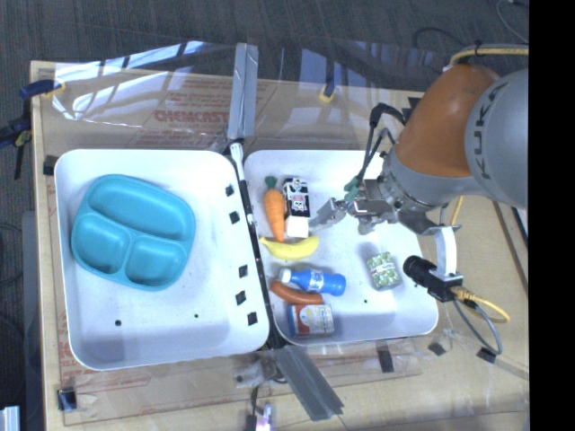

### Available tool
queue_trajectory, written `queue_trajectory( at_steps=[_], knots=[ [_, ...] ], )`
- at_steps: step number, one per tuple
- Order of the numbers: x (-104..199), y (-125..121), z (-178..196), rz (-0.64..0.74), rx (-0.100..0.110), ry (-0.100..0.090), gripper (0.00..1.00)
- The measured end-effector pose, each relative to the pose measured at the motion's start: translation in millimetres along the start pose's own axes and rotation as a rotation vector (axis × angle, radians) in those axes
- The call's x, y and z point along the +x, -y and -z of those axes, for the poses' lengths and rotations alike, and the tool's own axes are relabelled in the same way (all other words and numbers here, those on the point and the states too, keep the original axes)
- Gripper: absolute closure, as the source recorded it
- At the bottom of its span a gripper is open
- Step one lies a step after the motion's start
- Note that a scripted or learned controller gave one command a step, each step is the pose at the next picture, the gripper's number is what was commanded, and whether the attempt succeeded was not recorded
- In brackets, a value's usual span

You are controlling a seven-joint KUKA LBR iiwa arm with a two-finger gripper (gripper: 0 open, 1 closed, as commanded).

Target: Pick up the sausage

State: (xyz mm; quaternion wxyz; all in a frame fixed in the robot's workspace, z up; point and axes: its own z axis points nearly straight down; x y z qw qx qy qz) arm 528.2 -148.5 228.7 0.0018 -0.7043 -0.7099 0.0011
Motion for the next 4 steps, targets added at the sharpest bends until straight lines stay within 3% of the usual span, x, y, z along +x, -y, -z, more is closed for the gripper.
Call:
queue_trajectory(
  at_steps=[1, 2, 3, 4],
  knots=[
    [36, 52, -87, 0.129, 0.001, 0.0, 0.0],
    [24, 41, -123, 0.368, -0.038, 0.025, 0.0],
    [30, 42, -122, 0.324, -0.036, 0.034, 0.0],
    [30, 41, -123, 0.15, -0.041, 0.019, 0.0]
  ],
)
